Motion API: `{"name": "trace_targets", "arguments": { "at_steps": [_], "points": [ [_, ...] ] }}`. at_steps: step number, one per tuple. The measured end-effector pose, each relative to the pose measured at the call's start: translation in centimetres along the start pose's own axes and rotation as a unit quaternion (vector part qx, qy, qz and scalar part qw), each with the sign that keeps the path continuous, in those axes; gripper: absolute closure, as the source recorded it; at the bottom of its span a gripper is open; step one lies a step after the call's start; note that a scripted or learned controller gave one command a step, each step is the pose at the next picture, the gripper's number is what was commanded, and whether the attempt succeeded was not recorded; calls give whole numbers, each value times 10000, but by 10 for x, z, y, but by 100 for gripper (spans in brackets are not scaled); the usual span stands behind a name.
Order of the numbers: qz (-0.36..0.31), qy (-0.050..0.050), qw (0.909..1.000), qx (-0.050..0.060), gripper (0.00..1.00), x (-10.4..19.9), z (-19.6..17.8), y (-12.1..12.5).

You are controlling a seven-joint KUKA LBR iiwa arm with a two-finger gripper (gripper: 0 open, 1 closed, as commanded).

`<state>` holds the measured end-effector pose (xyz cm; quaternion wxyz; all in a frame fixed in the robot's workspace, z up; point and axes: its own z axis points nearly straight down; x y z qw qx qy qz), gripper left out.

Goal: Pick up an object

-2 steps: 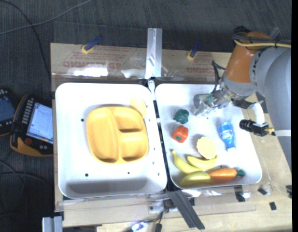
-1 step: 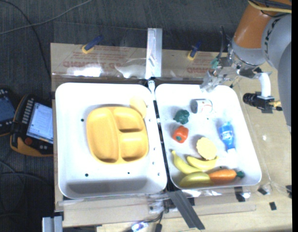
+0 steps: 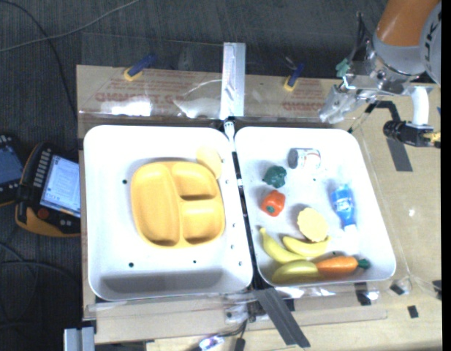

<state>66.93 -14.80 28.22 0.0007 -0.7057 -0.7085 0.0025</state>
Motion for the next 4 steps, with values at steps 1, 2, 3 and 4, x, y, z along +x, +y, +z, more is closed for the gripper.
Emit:
{"name": "trace_targets", "arguments": {
  "at_steps": [1, 2, 3, 4],
  "points": [
    [-1055, 22, 9944, 6, 100, 36, 91, -85],
    [-1059, 38, 9944, 30, 100, 36, 86, -84],
    [-1971, 16, 9804, 1, 100, 28, 122, -89],
    [-1049, 45, 9944, 153, 100, -13, 188, -15]
  ]
}}
